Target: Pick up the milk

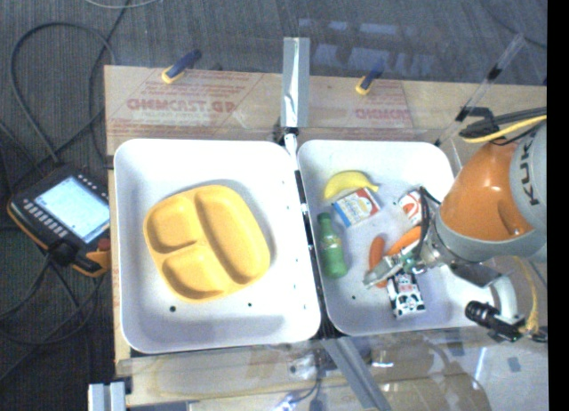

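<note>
Near the back of the right bin [444,162], the milk [357,206] carton lies just before a banana [345,182], a green bottle [332,246] to its front-left. Gripper [388,271] sits well forward of it, over an orange carrot [394,249]; finger opening cannot be judged. Left bin [129,249] holds a yellow divided plate [207,242].

Right white bin [444,158] is pretty crowded: the small blue-and-white milk carton [356,207] is boxed in by a yellow banana [348,182] touching its top edge and a green plastic bottle [332,245] just beside its lower left. An orange carrot [395,249] lies near its lower right. The grey-and-orange arm [489,205] hangs over the bin's right side. Bare floor along the bottom edge.
</note>
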